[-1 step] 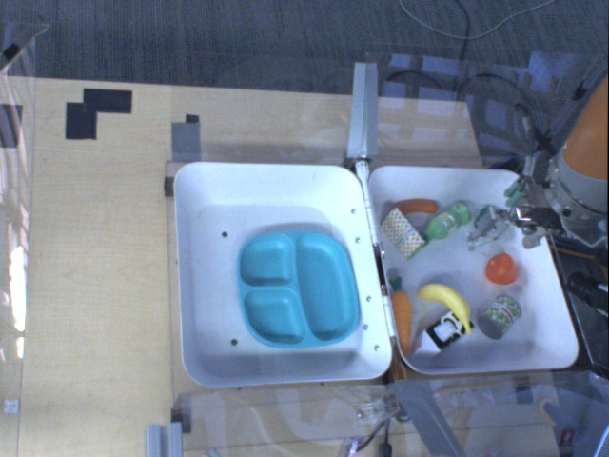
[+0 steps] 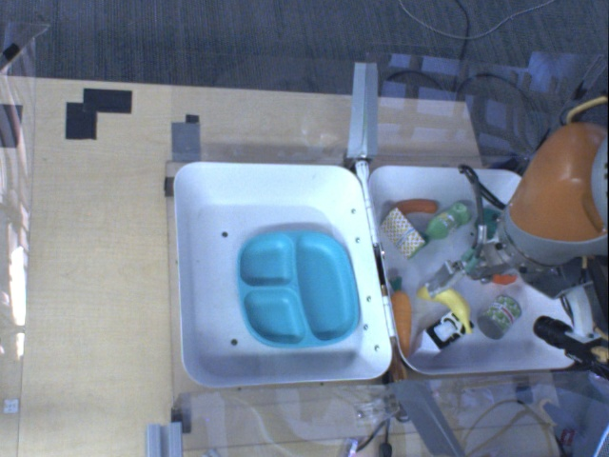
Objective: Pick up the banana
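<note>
Camera view frames two white bins side by side on a wooden bench, with the left bin (image 2: 205, 255) carrying a blue divided tray (image 2: 295, 286) and the right bin (image 2: 533, 355) carrying the clutter. The banana (image 2: 456, 305) is located near the front of the right bin, lying at a slant just below the gripper (image 2: 481, 263). The gripper is carried beneath the orange-banded arm (image 2: 561, 193), which is positioned over the right half of that bin. Whether the end effector is released or clenched cannot be told, since its tip is blurred and partly hidden. No object is seen to be grasped. For the step in hand, the gripper is best aligned over the middle of the banana, with the closing direction set across its narrow width, and a straight descent is advised. Crowding is judged to be the main hazard. A black and white item (image 2: 445, 329) is found touching or just beside the lower end of the banana, and a green can (image 2: 499, 315) is placed just to its right. A carrot (image 2: 402, 319) is laid along the left wall of the bin. A patterned cup (image 2: 403, 232), a green bottle (image 2: 447, 221) and a sausage-like piece (image 2: 417, 206) are kept well apart at the back and are not expected to interfere
</note>
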Motion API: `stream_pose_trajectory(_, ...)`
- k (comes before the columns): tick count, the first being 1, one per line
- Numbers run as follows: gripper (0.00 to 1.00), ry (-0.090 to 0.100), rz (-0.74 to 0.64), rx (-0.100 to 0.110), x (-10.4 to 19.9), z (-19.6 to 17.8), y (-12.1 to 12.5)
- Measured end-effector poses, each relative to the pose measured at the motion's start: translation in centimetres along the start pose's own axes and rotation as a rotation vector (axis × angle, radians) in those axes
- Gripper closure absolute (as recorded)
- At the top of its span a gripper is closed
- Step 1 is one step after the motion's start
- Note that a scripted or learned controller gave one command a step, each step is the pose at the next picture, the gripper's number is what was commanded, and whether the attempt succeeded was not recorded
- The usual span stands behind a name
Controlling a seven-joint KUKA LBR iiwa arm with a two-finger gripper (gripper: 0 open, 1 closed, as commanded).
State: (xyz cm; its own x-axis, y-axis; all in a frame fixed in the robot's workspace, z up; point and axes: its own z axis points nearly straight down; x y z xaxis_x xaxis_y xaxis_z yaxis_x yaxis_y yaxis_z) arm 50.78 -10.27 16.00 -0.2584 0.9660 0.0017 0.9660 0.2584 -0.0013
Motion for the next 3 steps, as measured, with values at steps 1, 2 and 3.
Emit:
stream_pose_trajectory(1,0.00,-0.003,0.029,-0.011,-0.6,7.2,-1.9)
stream_pose_trajectory(2,1.00,-0.003,0.030,-0.015,-0.7,6.1,-1.7)
stream_pose_trajectory(3,1.00,-0.001,-0.132,-0.012,-3.9,7.0,-0.8)
